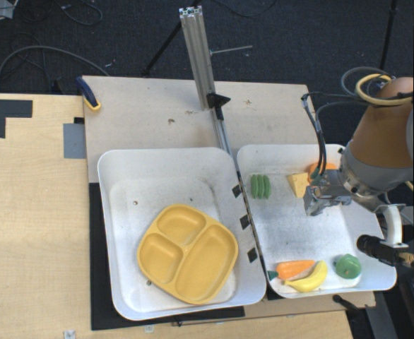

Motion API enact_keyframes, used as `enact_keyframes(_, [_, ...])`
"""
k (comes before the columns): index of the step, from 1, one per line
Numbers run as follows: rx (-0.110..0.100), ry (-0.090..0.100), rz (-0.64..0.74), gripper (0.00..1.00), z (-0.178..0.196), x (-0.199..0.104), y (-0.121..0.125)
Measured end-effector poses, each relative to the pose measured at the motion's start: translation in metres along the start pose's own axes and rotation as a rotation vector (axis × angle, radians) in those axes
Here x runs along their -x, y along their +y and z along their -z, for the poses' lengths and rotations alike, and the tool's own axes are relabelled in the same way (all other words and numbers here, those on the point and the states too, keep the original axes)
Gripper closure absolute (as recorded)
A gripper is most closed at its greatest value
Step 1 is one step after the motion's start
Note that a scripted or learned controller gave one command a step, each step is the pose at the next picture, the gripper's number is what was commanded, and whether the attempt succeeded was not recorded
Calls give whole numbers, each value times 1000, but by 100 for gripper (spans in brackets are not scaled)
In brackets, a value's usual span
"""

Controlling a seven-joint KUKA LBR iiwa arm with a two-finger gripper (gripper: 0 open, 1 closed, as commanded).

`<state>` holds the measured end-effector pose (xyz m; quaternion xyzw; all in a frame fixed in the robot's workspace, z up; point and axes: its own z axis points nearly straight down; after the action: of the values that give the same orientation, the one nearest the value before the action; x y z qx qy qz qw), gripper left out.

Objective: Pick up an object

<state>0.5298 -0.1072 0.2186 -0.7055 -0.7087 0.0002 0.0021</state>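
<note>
Nearest the camera, along the front wall of the right bin [376,282], three toy foods lie close together: an orange carrot [294,268] touching a yellow banana [309,279] that curls just below it, and a round green fruit [347,265] a little to their right, apart from both. In the left bin [115,189], a yellow plate [187,253] with three compartments sits toward the front, tilted at an angle to the bin walls, with nothing in its sections.

Farther back in the right bin, the end effector [318,205] hangs low over the bin floor, at the end of the grey arm [380,147] that comes in from the right, its orange band above. Whether it is clenched or released cannot be told from this angle; nothing is seen gripped in it. Just beyond it to the left lies a pale yellow wedge of cheese [299,183], and an orange piece [318,168] shows next to the cheese, partly hidden by the end effector. A ridged green vegetable [261,186] rests near the left wall of the same bin, well apart from the cheese.

Behind the bins, the pale tabletop [150,111] carries an upright metal post [198,55] rising near the seam between the bins. A small blue and yellow tool [89,94] lies at the tabletop's far left corner.
</note>
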Motion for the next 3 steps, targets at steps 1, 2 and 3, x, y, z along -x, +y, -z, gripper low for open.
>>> enact_keyframes(1, [0,0,0,100,-4,-51,3])
enact_keyframes(2, [-1,-1,0,100,-12,-102,13])
enact_keyframes(3, [2,-2,0,100,3,-156,29])
